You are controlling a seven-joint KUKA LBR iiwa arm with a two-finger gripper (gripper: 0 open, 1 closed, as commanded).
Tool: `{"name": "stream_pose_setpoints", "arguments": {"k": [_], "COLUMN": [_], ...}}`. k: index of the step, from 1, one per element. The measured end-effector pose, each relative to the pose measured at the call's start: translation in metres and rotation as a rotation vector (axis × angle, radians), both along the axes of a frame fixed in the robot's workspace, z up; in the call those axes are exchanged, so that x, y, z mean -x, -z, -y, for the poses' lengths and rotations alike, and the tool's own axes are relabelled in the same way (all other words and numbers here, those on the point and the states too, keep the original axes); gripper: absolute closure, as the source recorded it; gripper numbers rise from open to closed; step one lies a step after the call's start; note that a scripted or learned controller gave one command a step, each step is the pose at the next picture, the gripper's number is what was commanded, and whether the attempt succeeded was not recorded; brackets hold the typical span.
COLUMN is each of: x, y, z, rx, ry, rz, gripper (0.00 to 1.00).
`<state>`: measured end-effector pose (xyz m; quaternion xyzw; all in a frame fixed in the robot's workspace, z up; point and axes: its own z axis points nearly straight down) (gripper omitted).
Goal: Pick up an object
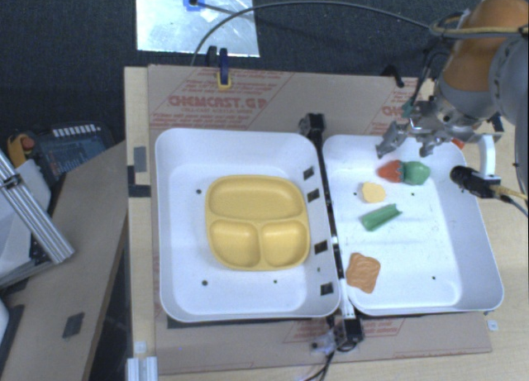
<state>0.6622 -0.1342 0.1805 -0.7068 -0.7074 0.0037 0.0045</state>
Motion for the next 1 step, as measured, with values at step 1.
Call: {"name": "stream_pose_setpoints", "arguments": {"k": [1], "x": [-0.003], "y": [-0.0089], "z": [-0.0002], "rx": [0.002], "ry": [-0.002], "rz": [0.013], "gripper": [0.0]}}
